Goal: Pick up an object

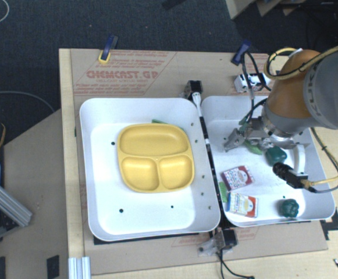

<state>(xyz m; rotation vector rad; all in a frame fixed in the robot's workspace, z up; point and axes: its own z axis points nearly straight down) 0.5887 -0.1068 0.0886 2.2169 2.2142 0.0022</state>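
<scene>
Bench with two white bins, arm low over the right one.
Left bin (93,173) holds a yellow divided plate (155,157); in the right bin (215,112) the gripper (245,137) hovers, its grip unreadable, teal object (276,154) just right of it, packets (237,177) below. Closing here likely misses the teal piece or nudges it aside.

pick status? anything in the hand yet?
Done: the arm has reached into the right bin, hand low near its upper left. In hand: nothing I can confirm; no object shows between its fingers. Left: the grasp and lift. The red packet, the white packet and the dark green object lie loose on the bin floor.
</scene>
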